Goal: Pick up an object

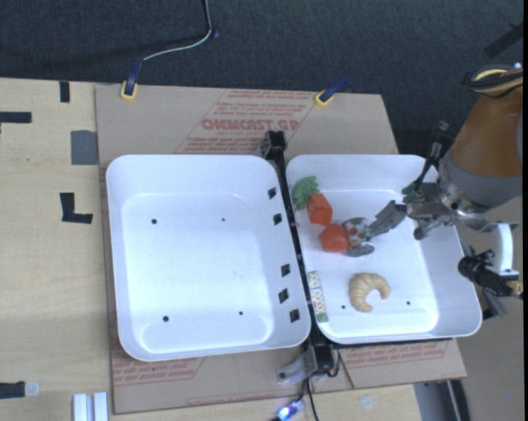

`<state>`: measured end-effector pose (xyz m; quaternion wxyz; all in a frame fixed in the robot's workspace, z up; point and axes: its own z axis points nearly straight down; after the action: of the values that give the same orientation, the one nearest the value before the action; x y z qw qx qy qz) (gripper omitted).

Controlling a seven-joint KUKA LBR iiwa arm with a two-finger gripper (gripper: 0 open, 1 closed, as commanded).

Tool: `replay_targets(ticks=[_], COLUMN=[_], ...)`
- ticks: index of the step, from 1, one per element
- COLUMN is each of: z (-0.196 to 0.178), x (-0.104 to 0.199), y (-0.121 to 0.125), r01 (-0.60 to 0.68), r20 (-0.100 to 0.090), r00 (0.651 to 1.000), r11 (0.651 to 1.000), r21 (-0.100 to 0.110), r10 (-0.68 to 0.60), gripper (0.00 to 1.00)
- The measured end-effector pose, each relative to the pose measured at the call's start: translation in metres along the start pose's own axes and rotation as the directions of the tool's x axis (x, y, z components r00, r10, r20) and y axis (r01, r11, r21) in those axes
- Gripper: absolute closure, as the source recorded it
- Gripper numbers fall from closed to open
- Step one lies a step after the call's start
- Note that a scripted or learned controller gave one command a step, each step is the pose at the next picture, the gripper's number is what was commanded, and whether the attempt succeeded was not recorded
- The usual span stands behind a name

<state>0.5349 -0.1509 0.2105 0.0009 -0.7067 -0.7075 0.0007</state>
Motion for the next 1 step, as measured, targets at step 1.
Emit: replay_targets(ticks=[1], z=[0.1104], x=[0.0307], y=[0.0578], r01=[0.004], r20=[0.000], r00=[1.000], r11=[1.000], r21=[-0.001], r10=[-0.004], gripper=[0.00])
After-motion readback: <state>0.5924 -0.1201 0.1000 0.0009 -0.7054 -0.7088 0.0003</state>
